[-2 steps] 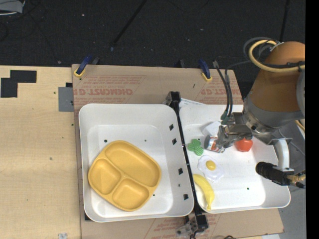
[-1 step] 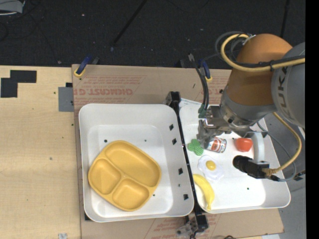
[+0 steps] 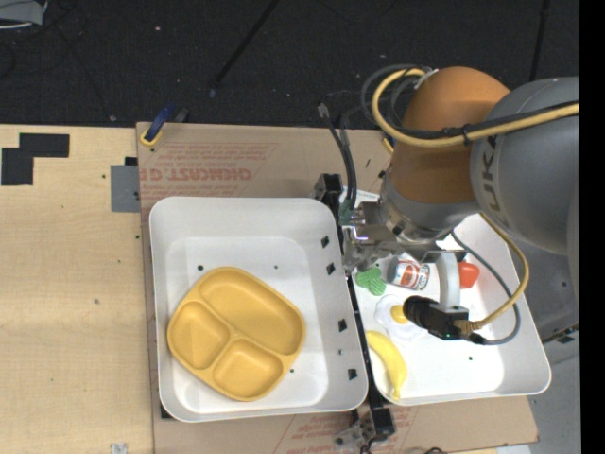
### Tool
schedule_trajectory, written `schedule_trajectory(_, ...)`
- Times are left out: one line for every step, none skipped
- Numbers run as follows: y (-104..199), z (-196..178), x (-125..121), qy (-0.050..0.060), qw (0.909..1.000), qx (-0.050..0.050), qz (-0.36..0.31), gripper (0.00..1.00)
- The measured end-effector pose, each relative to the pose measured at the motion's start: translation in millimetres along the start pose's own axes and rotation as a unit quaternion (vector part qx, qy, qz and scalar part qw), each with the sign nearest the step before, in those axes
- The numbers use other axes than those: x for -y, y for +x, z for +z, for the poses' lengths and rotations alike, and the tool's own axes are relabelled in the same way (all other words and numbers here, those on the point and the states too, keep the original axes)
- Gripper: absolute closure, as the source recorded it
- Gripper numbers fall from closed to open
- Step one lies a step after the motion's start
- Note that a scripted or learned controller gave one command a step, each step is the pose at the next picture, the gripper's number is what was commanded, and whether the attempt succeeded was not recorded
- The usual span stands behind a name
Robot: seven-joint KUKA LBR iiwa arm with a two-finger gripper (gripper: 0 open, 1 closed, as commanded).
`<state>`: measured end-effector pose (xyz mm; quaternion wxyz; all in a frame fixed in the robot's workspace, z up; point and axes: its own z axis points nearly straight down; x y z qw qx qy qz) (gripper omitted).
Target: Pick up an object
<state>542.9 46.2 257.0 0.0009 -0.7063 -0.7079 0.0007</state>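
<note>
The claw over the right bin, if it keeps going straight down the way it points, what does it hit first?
Probably the small can lying by the green toy in the right bin. The claw sits just above them, though depth is hard to judge here.

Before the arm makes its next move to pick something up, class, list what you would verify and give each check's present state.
1. End effector is over the right bin: ok.
2. Finger state visible: cannot tell.
3. Banana lies unobstructed near the bin's front: ok.
4. Small bottle is free of the arm: not ok, crowded beneath the wrist.
5. Yellow divided plate sits flat in the left bin: ok.
</note>
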Motion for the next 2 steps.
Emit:
schedule_trajectory(47.3, 1.3, -13.1, -0.001, 1.0, 0.0, 0.0, 1.0)
schedule_trajectory(46.0, 1.2, -12.9, 0.0, 1.0, 0.0, 0.001, 0.0)
